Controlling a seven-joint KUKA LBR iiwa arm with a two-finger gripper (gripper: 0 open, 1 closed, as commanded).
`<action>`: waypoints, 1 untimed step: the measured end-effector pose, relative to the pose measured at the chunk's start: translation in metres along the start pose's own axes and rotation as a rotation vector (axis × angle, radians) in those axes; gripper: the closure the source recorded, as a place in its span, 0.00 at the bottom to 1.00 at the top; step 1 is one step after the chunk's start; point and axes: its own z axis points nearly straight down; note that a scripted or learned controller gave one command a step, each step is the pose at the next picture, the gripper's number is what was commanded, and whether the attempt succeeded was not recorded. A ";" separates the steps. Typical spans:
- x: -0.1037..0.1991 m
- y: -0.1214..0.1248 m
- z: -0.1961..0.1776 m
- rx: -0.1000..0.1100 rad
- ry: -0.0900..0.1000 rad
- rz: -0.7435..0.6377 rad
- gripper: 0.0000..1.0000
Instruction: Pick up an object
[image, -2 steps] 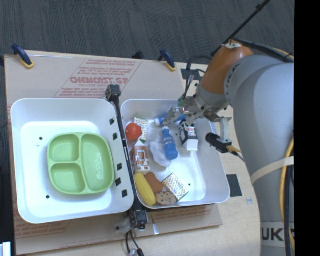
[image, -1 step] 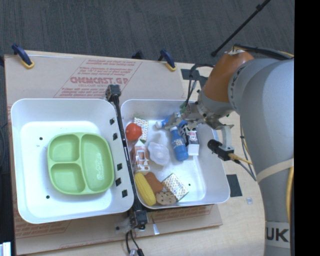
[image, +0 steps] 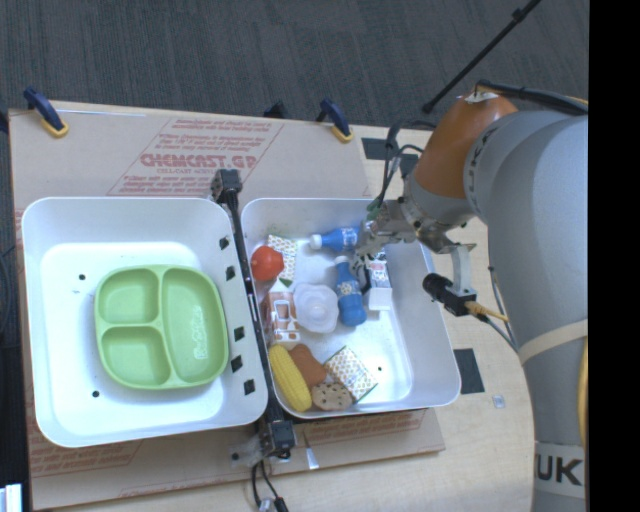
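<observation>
Claw (image: 371, 245) low in right bin (image: 432, 345), grip state unclear; blue bottle (image: 349, 297), tomato (image: 266, 263), corn (image: 288, 376) crowd nearby.

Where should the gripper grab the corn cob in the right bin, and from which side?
Grip the corn cob across its middle, coming straight down. It lies flat and lengthwise along the right bin's left wall, so the fingers should probably close across its narrow width. The sausage lies close on its right, leaving little room there. The gripper sits further up the bin.
</observation>
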 end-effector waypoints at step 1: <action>0.001 0.000 0.001 0.001 0.001 -0.001 0.00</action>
